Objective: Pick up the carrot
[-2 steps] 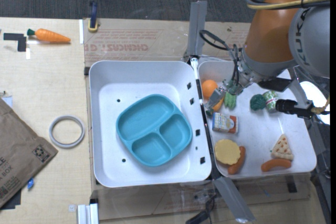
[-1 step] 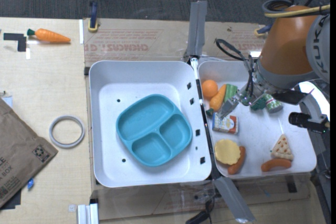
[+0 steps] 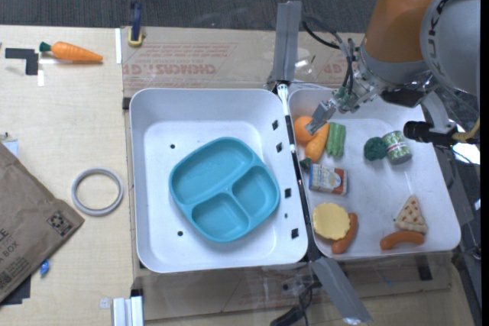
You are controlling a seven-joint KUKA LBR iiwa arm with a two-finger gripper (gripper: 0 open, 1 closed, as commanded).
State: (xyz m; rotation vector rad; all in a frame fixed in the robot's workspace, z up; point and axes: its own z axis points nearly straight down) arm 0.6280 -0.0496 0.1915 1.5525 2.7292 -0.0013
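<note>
Camera view: the carrot (image 3: 315, 138) lies at the far-left end of the right bin (image 3: 439, 187), against the divider, its long axis running near-to-far beside a green vegetable (image 3: 336, 140). The gripper (image 3: 324, 115) hangs just above its far end, nothing visibly held; its grip state cannot be told.

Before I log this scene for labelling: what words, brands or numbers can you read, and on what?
"BOX", partly cut off: on the brown cardboard piece at the left edge.
"KU", cut off: on the grey arm.
Red print, seen upside down, unreadable: on the cardboard sheet behind the bins.
Small packet and can labels: too blurred.
</note>
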